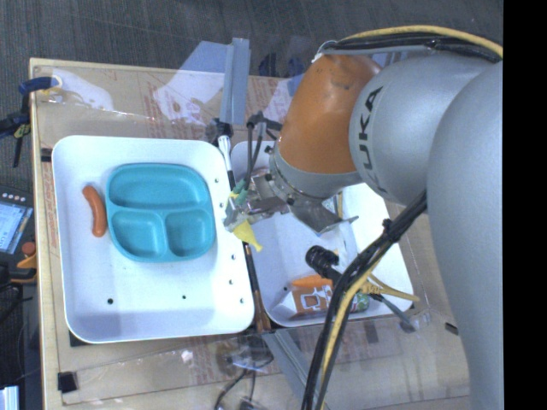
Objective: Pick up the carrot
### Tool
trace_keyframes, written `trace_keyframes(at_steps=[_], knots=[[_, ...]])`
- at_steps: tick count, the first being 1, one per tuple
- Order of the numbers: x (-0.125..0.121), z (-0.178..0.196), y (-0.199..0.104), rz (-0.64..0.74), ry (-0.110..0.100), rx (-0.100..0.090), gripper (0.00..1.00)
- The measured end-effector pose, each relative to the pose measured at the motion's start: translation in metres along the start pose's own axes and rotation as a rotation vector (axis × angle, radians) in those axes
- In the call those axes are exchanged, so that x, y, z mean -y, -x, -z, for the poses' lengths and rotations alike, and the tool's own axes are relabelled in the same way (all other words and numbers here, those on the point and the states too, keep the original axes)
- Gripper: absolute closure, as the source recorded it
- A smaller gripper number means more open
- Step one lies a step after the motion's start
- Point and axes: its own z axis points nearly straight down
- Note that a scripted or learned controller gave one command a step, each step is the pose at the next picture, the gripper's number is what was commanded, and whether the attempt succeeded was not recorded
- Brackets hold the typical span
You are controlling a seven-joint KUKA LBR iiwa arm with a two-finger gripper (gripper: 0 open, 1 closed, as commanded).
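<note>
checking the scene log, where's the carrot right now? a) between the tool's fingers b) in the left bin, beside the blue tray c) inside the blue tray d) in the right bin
b: the carrot lies on the floor of the left bin, just left of the blue tray and outside its compartments.

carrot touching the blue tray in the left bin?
Apart. The camera view shows a strip of white bin floor between the orange carrot and the blue three-compartment tray.
</note>
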Motion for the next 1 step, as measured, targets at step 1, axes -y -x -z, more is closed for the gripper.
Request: trace_keyframes(at_steps=[1], knots=[[0.0001, 0.0084, -0.0007, 0.007, -0.005, 0.0, 1.0]])
